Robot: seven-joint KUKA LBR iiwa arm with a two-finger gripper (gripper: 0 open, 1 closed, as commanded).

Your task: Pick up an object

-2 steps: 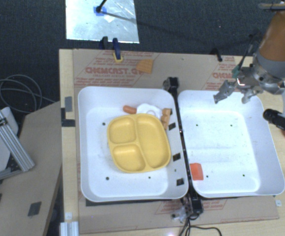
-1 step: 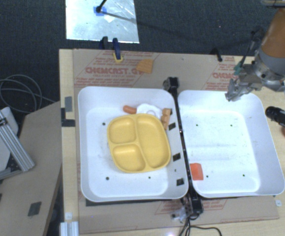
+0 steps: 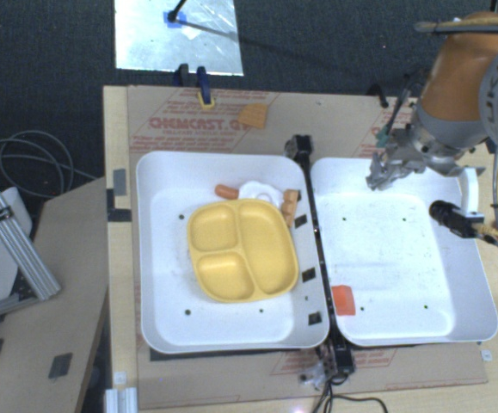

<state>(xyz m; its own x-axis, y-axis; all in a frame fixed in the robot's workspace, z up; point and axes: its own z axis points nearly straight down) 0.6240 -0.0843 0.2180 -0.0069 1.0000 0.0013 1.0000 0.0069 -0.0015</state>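
Gripper (image 3: 384, 175) sits over the right bin's (image 3: 421, 329) back-left corner (can't tell what it's doing, too small). Orange block (image 3: 342, 298) lies at that bin's front-left, well apart. Left bin (image 3: 158, 231): yellow tray (image 3: 242, 249), small sausage (image 3: 227, 192), white piece (image 3: 259, 193), brown chunk (image 3: 290, 201) behind it.

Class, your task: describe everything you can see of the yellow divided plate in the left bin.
The yellow divided plate is a rounded-corner tray that looks like matte plastic, moulded into three compartments, all seemingly bare. It lies flat, right side up and turned at a slant, on the floor of the left bin, towards its middle. Its far edge overlaps or meets a white object. A small orange piece and a tan piece lie just beyond it; contact cannot be judged.
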